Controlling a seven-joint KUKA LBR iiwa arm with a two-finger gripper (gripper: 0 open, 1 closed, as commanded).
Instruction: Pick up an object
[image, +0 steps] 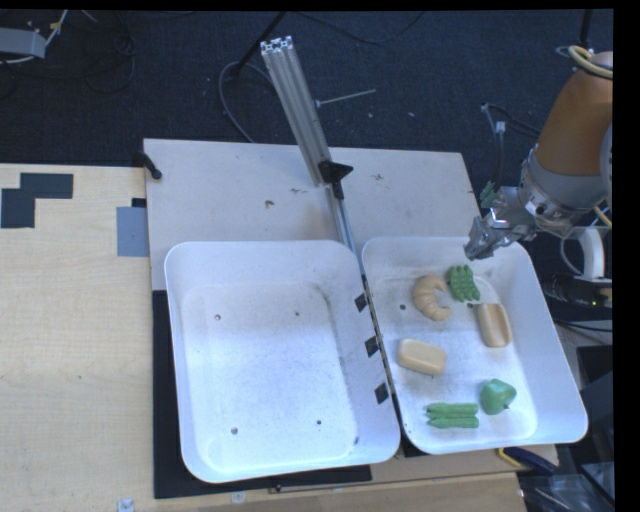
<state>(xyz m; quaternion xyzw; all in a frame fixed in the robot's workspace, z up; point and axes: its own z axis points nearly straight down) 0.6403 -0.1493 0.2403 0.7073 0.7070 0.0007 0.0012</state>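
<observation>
Hovering over the far corner of the right bin (560, 420), the gripper (484, 243) on my grey-and-orange arm (575, 130) hangs just above the bin's rim, and from my remote seat I cannot tell whether its jaws are apart or together, since the dark fingertips blur into one shape. Nothing is visible between them.

Six objects lie in that bin. A green ridged piece (462, 282) sits nearest the gripper, just below it, with a tan croissant (432, 297) touching or nearly touching its left side. A tan bread roll (492, 324) rests just beside the ridged piece, toward the near side. A pale yellow block (421, 356) lies close to the bin's left wall. Toward the near edge, a green pea pod (452, 414) lies flat, with a green pepper (497, 396) just beside its right end.

The left bin (190, 262) stands alongside, the two rims meeting along black clips (371, 345). A metal rail (300, 105) slants across the bench (230, 190) behind them.
</observation>
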